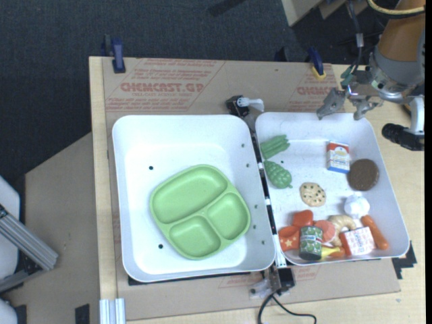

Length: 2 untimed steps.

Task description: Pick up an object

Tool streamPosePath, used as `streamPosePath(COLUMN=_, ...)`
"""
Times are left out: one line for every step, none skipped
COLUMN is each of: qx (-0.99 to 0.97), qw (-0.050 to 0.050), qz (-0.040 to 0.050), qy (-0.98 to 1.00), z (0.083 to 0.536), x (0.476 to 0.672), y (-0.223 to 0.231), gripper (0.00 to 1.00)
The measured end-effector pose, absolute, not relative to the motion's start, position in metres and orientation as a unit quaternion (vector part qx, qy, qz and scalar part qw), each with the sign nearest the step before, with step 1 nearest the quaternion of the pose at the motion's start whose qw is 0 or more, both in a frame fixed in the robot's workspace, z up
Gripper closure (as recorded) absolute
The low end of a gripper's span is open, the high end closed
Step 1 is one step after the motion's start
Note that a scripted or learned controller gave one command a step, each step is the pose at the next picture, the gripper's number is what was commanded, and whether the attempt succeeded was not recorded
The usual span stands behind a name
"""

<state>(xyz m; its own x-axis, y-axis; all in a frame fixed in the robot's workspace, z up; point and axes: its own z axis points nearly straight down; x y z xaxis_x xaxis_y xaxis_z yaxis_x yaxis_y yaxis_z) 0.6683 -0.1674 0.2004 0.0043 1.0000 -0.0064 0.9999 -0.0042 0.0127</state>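
Hanging above the far edge of the right bin (385, 155), the claw (345, 104) sits near that bin's far right corner, its two fingers splayed apart with nothing between them. Everything it could pick lies nearer the front edge of the surface (202, 86) than the claw does. Closest is the small red-and-white carton (338, 157), just forward of the claw and standing apart from its neighbours. Beside the carton, toward the bin's right wall, lies the brown round cookie (364, 174). Further forward, the pale chip cookie (312, 194) sits near the bin's middle, and the green leafy pieces (275, 159) lie along the bin's left wall. The front of the bin holds a crowded heap around the dark can (311, 241), where pieces touch one another.

By my judgement, the carton is the easiest target: a short drop forward and down reaches it. Its long axis runs roughly front to back, so the fingers would best close across its narrow sides. The left bin carries the green divided plate (199, 211), well away from the claw.
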Motion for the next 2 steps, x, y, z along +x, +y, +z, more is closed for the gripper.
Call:
streamPosePath(qx=0.706, qw=-0.005, qz=-0.0020, qy=0.709, z=0.110, x=0.637, y=-0.106, gripper=0.00)
streamPosePath(qx=0.705, qw=0.004, qz=0.0037, qy=0.709, z=0.190, x=0.665, y=-0.073, gripper=0.00)
